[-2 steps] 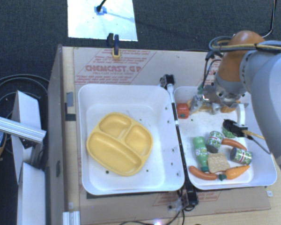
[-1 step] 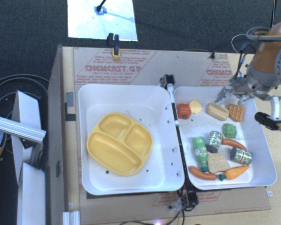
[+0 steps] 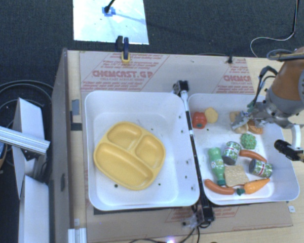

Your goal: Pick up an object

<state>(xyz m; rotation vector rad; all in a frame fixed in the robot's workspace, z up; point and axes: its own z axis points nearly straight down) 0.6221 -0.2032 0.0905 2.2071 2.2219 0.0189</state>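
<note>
White right bin (image 3: 286,178), tool (image 3: 241,119) over tan-orange toy food (image 3: 254,129), grip state unclear

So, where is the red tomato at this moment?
The red tomato lies in the right bin, at its upper left corner, beside the yellow lemon and close to the divider between the bins.

A yellow divided plate (image 3: 129,155) lies in the left white bin (image 3: 99,108), with three compartments and slightly turned. Both bins sit on a cardboard sheet (image 3: 137,72) printed with red lettering, which covers the table. A blue and yellow clamp (image 3: 124,48) grips the sheet's far edge. Beyond it a pale square panel (image 3: 91,14) lies on the dark carpet (image 3: 25,29). At the left stand a white box (image 3: 30,120) and an aluminium bar (image 3: 20,139), with black cables (image 3: 2,92) looping behind them.
</note>
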